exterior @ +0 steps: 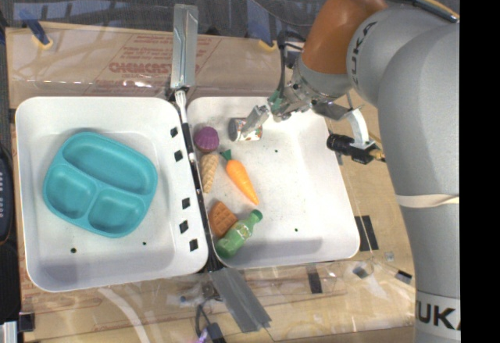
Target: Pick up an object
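My gripper [245, 129] hovers low over the upper left part of the right bin [312, 201], reaching in from the grey arm with its orange band at the upper right. Just left of it lies a purple round toy [206, 138]. Below that, along the bin's left side, are a beige cone-shaped toy [209, 170], an orange carrot [241, 181], a brown waffle-like piece [222, 218] and a green bottle [239, 233]. I see nothing in the gripper.
The left bin [47, 255] holds a teal divided plate [99, 183]. A black divider with clips [190, 193] separates the bins. The arm's bulk covers the bench's right side.
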`<state>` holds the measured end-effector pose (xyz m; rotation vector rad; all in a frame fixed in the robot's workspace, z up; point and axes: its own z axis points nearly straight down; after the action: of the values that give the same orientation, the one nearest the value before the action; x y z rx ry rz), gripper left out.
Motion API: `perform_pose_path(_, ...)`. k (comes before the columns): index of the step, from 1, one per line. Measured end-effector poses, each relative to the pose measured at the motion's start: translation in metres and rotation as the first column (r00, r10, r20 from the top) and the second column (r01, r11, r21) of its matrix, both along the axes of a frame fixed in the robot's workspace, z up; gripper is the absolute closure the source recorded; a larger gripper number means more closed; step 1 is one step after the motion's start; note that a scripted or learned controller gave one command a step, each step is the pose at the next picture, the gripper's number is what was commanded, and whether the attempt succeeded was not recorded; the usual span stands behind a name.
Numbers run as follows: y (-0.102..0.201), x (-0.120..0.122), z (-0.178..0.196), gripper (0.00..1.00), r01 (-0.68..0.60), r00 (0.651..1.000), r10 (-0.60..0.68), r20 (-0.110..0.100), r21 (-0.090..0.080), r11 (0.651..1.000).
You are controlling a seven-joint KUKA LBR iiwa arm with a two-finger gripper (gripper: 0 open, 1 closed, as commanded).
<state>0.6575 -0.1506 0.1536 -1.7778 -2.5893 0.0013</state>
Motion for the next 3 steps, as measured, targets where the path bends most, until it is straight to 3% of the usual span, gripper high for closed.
perform_pose_path(1,0.043,-0.052,-0.060,0.00,0.011,1.000,-0.011,0.003,-0.007,1.000)
perform_pose_path(2,0.033,-0.024,-0.066,0.00,0.044,0.999,-0.044,-0.027,0.005,0.999)
perform_pose_path(3,0.043,-0.063,-0.064,0.00,0.262,0.965,-0.262,-0.006,0.000,0.965)
